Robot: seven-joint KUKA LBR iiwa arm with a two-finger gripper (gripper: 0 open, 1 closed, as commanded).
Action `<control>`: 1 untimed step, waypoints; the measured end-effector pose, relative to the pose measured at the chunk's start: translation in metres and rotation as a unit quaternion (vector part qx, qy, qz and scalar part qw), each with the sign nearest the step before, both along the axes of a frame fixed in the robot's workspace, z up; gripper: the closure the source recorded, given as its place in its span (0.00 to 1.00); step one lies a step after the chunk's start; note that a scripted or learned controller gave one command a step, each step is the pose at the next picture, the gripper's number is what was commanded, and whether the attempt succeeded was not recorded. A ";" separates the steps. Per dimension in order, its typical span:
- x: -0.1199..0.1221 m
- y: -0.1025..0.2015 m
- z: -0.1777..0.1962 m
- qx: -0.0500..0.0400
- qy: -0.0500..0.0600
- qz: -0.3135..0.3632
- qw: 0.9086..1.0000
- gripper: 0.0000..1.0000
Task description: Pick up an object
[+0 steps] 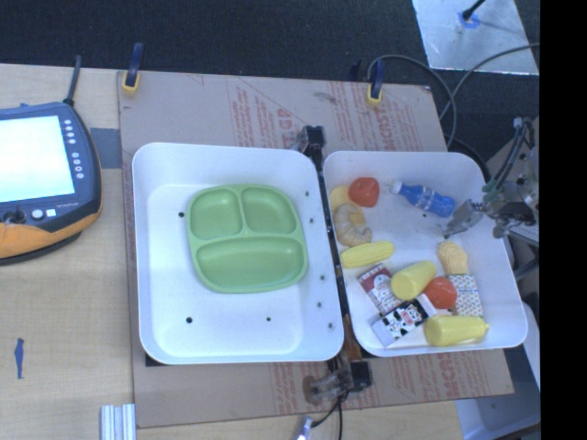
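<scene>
No legible text on anything.

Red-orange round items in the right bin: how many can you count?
2: one red-orange ball near the bin's far left corner, another among the yellow pieces near the front. Others may lie hidden.

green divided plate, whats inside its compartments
All three compartments of the green divided plate look bare, plain green with nothing in them. It sits flat in the left white bin, so the bin floor beneath it is covered from sight.
</scene>
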State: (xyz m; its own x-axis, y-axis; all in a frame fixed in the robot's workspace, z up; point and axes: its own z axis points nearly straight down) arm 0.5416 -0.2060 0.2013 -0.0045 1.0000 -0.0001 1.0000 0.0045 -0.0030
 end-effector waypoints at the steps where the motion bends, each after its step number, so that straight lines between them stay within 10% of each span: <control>1: -0.005 -0.005 -0.110 0.000 0.001 0.000 1.000 0.00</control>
